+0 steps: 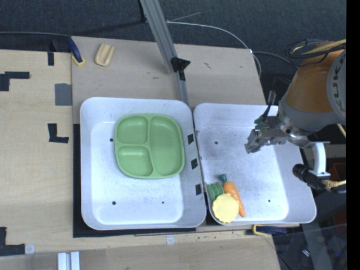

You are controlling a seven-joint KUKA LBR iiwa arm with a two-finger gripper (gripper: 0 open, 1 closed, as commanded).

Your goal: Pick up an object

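In the right bin (pixel 292 207), near its front left corner, lie an orange carrot (pixel 233 196) with a green top and a round pale yellow piece (pixel 225 208) touching it. My gripper (pixel 254 143) hangs over the middle of the right bin, up and to the right of these toys. It is well apart from them. Nothing shows between its fingers. In the left bin (pixel 95 201) rests a green divided plate (pixel 149 145) with three compartments.
A grey metal pole (pixel 160 30) slants down from the top to the gap between the bins. A small tan block (pixel 104 54) and a blue-yellow clip (pixel 75 51) lie on the bench behind the left bin. Cables run behind the right bin.
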